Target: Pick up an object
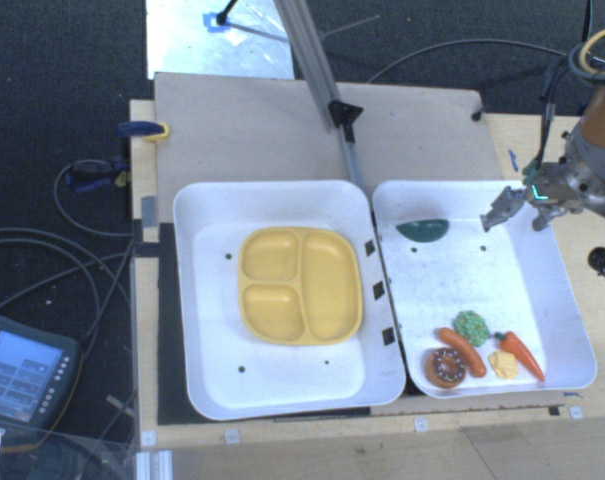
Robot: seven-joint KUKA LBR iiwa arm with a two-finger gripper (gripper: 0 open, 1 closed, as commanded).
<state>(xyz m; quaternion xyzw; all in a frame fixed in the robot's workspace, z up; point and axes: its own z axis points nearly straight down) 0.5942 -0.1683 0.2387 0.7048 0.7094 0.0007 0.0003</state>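
My gripper (522,213) hangs open over the far right part of the right bin (572,298), with nothing between its two fingers. A dark green bowl-shaped piece (423,230) lies at the bin's far left, well left of the gripper. Toy food is clustered at the bin's near end: a chocolate donut (446,367), a red sausage (462,352), a green broccoli (471,326), a small yellow piece (503,365) and an orange carrot (522,356).
The left bin (207,368) holds a yellow divided plate (301,284). A slanted metal pole (317,63) crosses the bench behind the bins. Cables and a teach pendant (22,368) lie on the floor at the left.
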